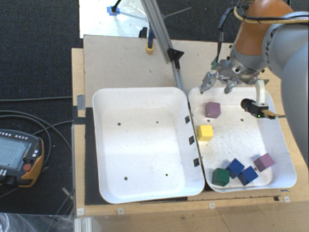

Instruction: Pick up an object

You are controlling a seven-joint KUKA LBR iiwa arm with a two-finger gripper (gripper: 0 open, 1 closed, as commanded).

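Several small blocks lie in the right bin (pixel 285 178): a purple one (pixel 212 109) near the far end, a yellow one (pixel 205 132) by the left wall, and at the near end a green one (pixel 220 177), two blue ones (pixel 235 167) (pixel 247 175) and a mauve one (pixel 263 162). My gripper (pixel 219 84) hangs over the bin's far edge, just beyond the purple block. Its fingers (pixel 207 83) are spread open with nothing between them.
The left bin (pixel 104 144) sits beside the right one, with a row of black clips along their shared wall. A slanted metal pole (pixel 161 28) crosses the far bench. A black fitting (pixel 252 106) with a cable sticks out from the wrist over the right bin.
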